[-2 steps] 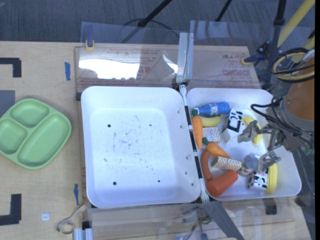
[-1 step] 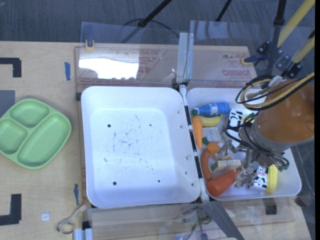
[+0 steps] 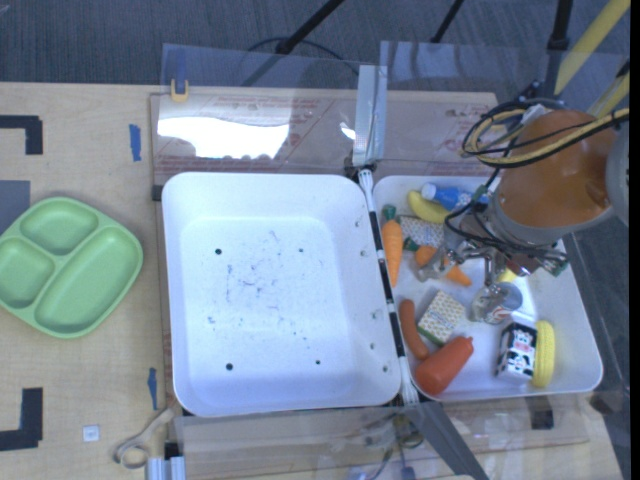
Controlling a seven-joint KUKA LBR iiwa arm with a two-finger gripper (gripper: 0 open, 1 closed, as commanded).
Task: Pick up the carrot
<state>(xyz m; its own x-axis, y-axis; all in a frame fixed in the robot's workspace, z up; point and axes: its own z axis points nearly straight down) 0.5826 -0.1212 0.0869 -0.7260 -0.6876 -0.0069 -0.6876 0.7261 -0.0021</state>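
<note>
**Claw over the right bin, carrot waiting**

We see the carrot lying along the right bin's left wall, centre-right of frame. Our claw hangs near it to the right; we cannot tell its spread. Best approach: shift left, straddle the carrot crosswise.

The arm is cut off by the right edge, and its orange band covers the far right corner of the right bin. The gripper is blurred; whether anything sits in it cannot be told. Small items beneath the wrist are partly hidden and unidentifiable. The tabletop is cut off left and bottom.
</note>
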